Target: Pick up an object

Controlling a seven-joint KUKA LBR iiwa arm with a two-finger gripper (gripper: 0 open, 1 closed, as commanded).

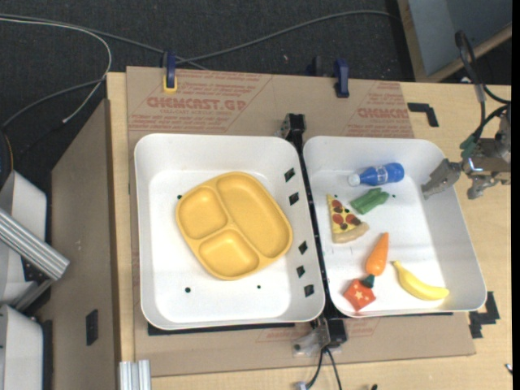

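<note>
My gripper [455, 179] sat at the right bin's [455, 242] 3 o'clock rim, fingers spread, grasping nothing. Blue bottle [379, 174] at 9 o'clock from it, green pepper [370, 201] just below. Pizza slice [344, 218], carrot [377, 254], banana [420, 283], strawberry [360, 293] toward 7.

Two white bins: the left bin [154, 218] carries a yellow three-compartment plate [234, 223], plain and unpatterned. In the right bin [455, 242], nearest the grey metal gripper [455, 175] lies a blue bottle [382, 174] with a white cap end, then a green vegetable piece [370, 201] just beyond it. Farther off sits a pizza slice [345, 218], yellow with red spots and a tan crust. Below the gripper: an orange carrot [377, 253], a yellow banana [418, 283], and a red strawberry [360, 293] with a dark green top.
</note>
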